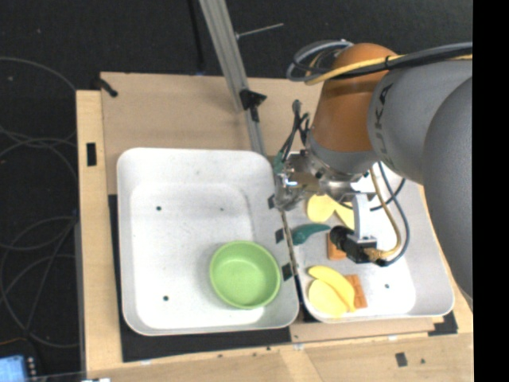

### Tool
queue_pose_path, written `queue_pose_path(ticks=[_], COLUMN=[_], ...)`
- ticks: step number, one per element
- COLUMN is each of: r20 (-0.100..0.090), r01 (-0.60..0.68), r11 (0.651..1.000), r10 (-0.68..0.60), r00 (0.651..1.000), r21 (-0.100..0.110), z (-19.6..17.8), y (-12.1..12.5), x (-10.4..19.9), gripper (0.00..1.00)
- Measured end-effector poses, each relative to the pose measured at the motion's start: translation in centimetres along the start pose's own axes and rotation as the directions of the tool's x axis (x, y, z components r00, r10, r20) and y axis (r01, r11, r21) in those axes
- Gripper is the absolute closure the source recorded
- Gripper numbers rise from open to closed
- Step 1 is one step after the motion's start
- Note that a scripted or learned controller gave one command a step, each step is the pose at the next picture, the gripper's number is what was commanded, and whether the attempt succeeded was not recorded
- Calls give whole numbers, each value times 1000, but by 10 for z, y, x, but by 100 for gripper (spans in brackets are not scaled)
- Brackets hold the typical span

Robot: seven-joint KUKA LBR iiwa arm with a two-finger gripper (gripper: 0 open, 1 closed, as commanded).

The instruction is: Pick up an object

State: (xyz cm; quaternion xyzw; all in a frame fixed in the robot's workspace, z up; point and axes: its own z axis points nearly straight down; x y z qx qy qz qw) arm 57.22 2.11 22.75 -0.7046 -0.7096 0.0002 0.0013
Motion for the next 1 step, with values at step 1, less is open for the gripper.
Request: queue_pose_path(ticks=[1], r20=[-1], r01=[-3], r11=[1000], r10=[3], r00=[1000], r21=[2], z=[-5], y=[-9], x=[44], gripper=[100])
